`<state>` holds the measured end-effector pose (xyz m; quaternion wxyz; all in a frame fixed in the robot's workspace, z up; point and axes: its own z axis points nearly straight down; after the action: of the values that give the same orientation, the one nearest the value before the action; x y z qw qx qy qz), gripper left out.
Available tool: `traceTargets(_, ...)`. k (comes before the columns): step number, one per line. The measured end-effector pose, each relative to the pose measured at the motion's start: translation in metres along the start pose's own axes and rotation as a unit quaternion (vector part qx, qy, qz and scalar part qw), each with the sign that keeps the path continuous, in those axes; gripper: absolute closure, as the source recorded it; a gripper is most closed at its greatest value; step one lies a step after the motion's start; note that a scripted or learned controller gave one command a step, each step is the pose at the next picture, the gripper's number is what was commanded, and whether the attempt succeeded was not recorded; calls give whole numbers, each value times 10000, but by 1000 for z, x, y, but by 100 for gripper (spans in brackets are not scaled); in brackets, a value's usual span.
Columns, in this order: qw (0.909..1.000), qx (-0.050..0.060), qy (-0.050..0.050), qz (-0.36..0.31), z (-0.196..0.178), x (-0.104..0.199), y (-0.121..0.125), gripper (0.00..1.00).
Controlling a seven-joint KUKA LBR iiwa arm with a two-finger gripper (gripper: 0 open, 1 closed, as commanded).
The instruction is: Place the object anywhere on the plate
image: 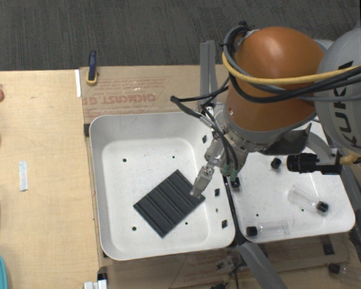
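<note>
My hand (198,189) touches the dark ridged plate (169,203) in the left bin (110,193). I can't tell if it's gripping anything. I'd go slowly and check first.

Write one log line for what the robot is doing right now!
arm: over both bins | gripper: at right corner of dark ribbed plate | plate: flat in left bin | clear object: in right bin
</note>
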<state>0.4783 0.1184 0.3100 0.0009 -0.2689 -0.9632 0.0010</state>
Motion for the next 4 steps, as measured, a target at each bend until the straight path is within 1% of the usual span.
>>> traceTargets(1,10000,4,-1,24,-8,-2,-1,100)
traceTargets(2,9980,-1,-2,-631,37,25,41,100)
traceTargets(3,9980,-2,-1,-631,37,25,41,0)
traceTargets(4,9946,-8,-14,1039,-15,-30,62,0)
